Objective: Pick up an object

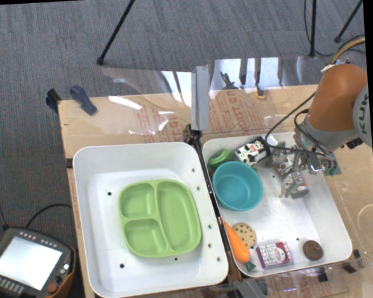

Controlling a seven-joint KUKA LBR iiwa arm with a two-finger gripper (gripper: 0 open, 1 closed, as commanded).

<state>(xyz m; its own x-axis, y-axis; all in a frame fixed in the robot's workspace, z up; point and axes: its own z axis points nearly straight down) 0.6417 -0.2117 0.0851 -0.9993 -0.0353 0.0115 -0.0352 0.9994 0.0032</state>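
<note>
Object: none chosen yet; teal bowl [237, 185] lies closest.
Hand [295, 181]: low beside the bowl, opening impossible to tell, nothing visibly held.
Risk: closing on bare bin floor [287, 224], or clipping the bowl's rim.

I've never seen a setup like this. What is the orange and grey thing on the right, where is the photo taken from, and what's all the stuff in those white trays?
The orange and grey thing is a robot arm, and its job here is to pick up an object. At its end is a gripper, two metal fingers for grasping, hanging over the right bin; I cannot tell if it holds anything. The photo comes from one fixed camera above the bench, looking down at a slant. The left bin holds a green divided plate. The right bin holds a teal bowl, a toy carrot, a cookie, a small red packet, a brown round piece, and a black-and-white carton.
</note>
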